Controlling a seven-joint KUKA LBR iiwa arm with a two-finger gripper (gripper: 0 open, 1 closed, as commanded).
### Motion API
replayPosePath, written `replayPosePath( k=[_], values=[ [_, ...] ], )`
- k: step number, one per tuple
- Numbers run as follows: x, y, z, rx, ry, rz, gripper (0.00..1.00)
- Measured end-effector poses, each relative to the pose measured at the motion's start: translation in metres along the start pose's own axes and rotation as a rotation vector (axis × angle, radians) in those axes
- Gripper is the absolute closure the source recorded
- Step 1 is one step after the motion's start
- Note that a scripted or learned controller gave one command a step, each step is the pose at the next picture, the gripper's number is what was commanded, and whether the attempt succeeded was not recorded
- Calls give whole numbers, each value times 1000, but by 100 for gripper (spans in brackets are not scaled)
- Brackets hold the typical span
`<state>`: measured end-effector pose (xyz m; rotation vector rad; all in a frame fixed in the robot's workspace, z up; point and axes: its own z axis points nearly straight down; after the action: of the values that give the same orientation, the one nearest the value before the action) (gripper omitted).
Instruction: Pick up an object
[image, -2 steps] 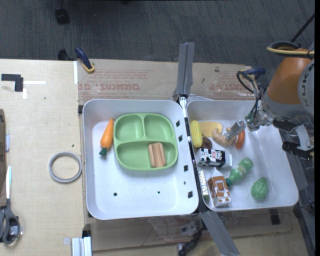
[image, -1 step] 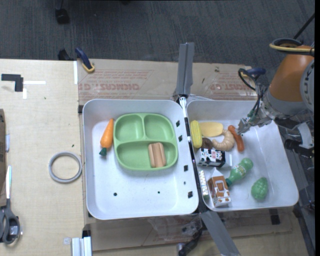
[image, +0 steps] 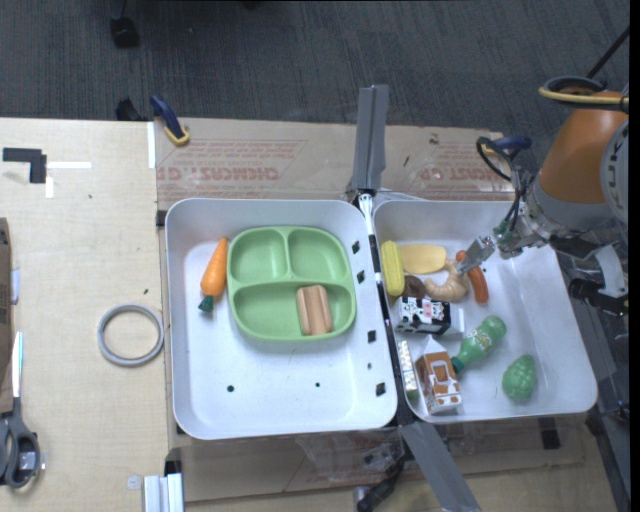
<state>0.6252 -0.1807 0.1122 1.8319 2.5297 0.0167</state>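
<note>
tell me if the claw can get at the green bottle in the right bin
Probably yes. The green bottle lies with open bin floor around it, nothing on top, and the claw hangs just above and behind it.

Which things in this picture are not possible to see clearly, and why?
- Gripper, camera view: too small and blurred to tell how its fingers stand.
- Printed carton, camera view: lettering too small to read.
- Scissors, camera view: cut off by the left edge.
- Brown item under the gripper: partly hidden by neighbouring toys.

Glossy green plastic tray (image: 291, 258) in smooth white plastic bin (image: 275, 400); matt pale wooden bench (image: 75, 250).
</note>
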Motion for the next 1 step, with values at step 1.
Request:
replayPosePath(
  k=[1],
  values=[
    [35,22,20,17,8,-127,0]
  ],
)
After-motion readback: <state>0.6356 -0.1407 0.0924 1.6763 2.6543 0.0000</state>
